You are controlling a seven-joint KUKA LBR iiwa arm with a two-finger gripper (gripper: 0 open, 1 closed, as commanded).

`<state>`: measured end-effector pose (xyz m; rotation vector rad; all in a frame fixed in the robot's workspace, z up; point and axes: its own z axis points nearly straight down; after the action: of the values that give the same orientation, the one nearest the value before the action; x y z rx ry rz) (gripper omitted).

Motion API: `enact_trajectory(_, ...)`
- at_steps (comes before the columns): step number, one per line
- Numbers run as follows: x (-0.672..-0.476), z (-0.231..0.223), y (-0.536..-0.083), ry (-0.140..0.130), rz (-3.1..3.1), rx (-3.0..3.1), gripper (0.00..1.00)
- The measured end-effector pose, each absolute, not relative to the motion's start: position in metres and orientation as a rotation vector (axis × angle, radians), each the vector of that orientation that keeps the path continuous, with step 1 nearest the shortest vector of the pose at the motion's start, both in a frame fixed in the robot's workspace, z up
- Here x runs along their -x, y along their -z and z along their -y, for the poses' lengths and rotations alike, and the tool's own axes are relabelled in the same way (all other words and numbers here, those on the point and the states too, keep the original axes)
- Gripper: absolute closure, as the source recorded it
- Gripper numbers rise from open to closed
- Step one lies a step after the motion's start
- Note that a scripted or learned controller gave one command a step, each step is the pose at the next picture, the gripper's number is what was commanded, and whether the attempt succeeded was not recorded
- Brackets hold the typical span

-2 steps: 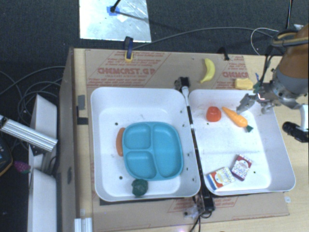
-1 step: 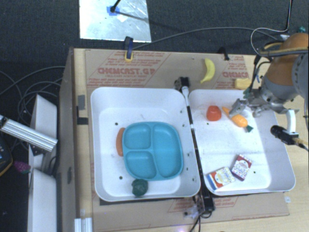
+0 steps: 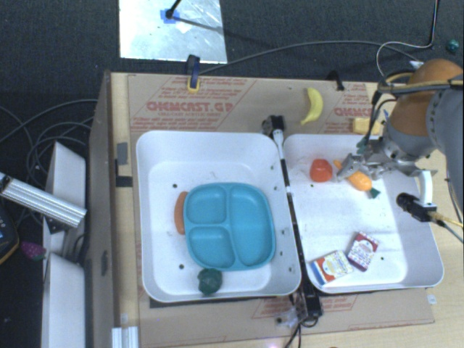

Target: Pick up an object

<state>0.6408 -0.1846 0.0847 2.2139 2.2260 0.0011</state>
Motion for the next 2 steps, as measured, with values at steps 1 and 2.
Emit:
enact_trajectory(1, -0.642, 0.185, -0.096, -0.003, -2.227, -2.208, 1.00)
enact_trajectory(2, -0.623, 0.122, -0.084, -0.002, -2.227, -2.216, 1.00)
